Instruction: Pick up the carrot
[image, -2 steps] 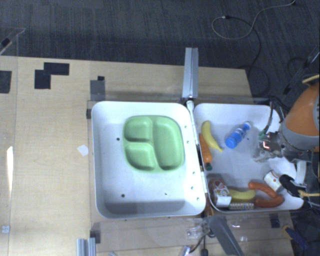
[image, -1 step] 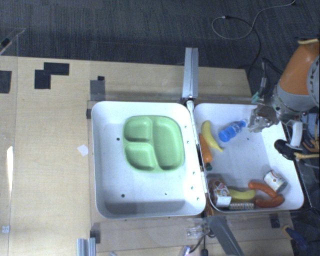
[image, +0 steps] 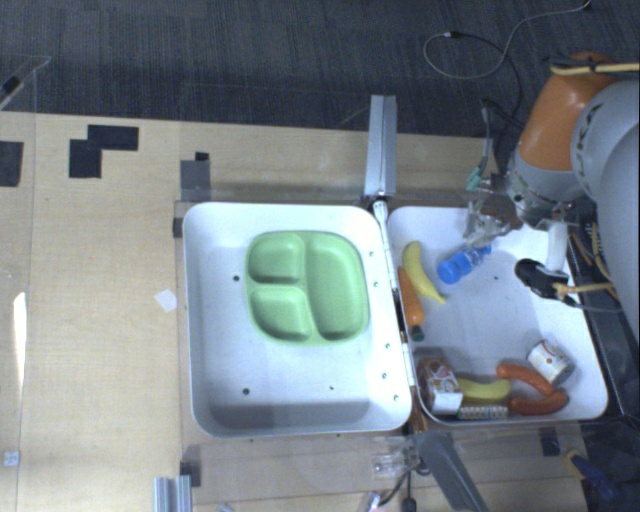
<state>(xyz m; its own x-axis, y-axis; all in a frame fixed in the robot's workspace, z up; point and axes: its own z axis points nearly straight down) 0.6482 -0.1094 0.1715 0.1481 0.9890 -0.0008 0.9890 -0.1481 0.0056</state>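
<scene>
Front edge of right bin: a small packet (image: 441, 381), a banana (image: 484, 389) and two sausages (image: 530, 390) lie in a row along the near wall of the right bin (image: 590, 350); a small can (image: 550, 361) lies tilted just behind them, toward the right wall.
Carrot: the carrot (image: 409, 296) lies lengthwise against the left wall of the right bin, its dark tip toward the front, close under the divider between the bins; a second banana (image: 423, 272) lies just beside it on the right, near or touching at its upper end.
Blue bottle: a blue bottle (image: 460, 264) lies on its side right of that banana, in the rear half of the bin.
Gripper: the gripper (image: 487, 224) hangs over the rear of the right bin, just above the blue bottle and well apart from the carrot; whether its fingers are spread or pressed together cannot be told.
Open floor: the bin's middle, between the bottle and the front row, is bare white.
Left bin: the left bin (image: 215, 330) holds a green divided tray (image: 305, 285) set toward the rear, with bare floor in front of it.
</scene>
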